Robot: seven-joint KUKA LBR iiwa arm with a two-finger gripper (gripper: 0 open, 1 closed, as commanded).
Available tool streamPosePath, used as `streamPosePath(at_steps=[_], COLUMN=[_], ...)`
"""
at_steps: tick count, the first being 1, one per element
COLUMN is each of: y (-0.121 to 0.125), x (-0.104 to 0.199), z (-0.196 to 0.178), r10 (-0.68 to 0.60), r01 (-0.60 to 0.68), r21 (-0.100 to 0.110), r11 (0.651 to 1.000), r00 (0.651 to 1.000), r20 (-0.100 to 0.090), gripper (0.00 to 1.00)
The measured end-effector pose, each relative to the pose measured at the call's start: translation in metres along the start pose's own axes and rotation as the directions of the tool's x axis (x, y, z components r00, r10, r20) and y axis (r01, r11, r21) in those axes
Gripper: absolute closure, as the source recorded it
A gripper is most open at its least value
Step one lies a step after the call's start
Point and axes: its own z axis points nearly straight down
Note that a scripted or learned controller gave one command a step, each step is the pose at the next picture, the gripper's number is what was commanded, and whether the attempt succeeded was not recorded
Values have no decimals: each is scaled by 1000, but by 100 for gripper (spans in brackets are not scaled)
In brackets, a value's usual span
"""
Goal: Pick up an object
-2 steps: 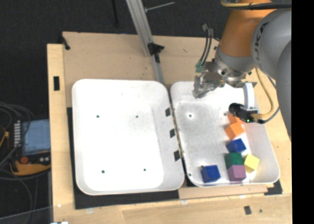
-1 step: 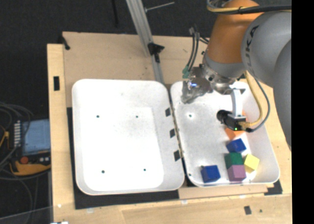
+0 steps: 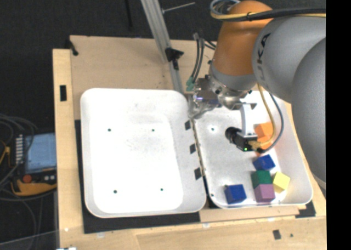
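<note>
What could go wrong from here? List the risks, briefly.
1. The gripper hangs at the left rim of the right bin, away from every block; a descent there may strike the rim and grasp nothing.
2. The green block, purple block and yellow block sit bunched in a corner, so a pick might nudge neighbours.

Light falls evenly from above, bright on the desk (image 3: 109,62) and strongest on the left bin (image 3: 137,188), whose white bottom is nearly washed out, with only faint grey mottling. Shadows beside the cubes (image 3: 262,179) are short and soft. The dark floor (image 3: 33,13) around the desk loses most detail. The arm (image 3: 296,46), close to the lens, looks soft, and the whole frame is slightly grainy.
</note>
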Motion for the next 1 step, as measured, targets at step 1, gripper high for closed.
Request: streamPosePath(at_steps=[1], y=[-15], x=[41], z=[-4], r10=[0], r01=[0], r21=[1], r11=[1000], r00=[1000], r20=[0], gripper=[100])
